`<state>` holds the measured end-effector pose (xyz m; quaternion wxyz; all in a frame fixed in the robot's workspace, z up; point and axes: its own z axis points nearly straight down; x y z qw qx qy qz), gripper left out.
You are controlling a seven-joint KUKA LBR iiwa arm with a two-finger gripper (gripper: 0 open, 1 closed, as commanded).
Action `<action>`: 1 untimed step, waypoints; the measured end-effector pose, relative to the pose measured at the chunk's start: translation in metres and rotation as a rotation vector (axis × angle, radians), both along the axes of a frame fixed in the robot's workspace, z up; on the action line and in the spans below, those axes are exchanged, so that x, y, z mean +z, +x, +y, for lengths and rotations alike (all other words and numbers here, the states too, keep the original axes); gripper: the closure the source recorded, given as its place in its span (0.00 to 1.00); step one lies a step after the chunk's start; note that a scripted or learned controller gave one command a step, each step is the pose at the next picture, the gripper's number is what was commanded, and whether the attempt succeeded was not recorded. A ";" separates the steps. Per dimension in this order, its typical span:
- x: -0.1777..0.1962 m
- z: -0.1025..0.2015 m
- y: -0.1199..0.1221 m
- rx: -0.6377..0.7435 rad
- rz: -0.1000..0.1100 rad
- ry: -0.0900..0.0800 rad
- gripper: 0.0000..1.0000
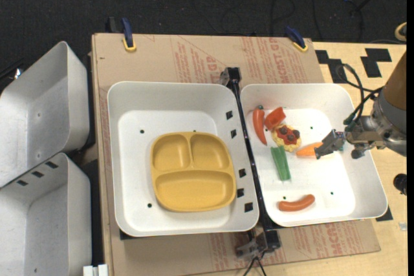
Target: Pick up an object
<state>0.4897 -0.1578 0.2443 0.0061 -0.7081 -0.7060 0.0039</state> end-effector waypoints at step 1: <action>0.006 0.001 0.003 0.004 -0.013 -0.003 0.00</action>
